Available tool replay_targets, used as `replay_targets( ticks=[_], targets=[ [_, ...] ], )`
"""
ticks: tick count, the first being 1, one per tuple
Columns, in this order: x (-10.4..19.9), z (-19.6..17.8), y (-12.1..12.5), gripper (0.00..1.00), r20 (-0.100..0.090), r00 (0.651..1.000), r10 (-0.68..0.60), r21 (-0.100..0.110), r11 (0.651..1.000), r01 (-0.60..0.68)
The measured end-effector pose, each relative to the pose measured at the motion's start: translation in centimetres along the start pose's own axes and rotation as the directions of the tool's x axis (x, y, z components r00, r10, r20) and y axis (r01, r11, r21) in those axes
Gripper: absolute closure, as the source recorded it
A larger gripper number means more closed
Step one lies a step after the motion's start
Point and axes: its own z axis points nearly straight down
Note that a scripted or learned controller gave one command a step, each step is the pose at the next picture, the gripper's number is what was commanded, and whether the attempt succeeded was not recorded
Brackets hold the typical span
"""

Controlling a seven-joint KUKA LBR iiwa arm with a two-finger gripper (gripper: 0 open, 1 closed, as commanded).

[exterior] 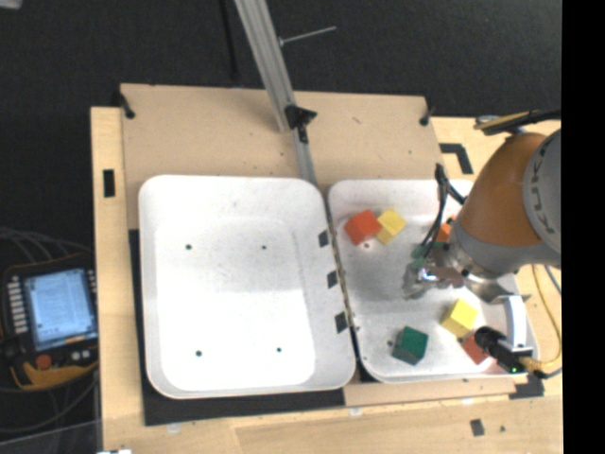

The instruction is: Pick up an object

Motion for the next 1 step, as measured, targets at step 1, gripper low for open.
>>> replay_targets(
  ticks=[1],
  targets=[
    [-0.49,-4.40,0.33,1.00,0.000,1.000,-0.001,0.000,1.000,0.001]
  ],
)
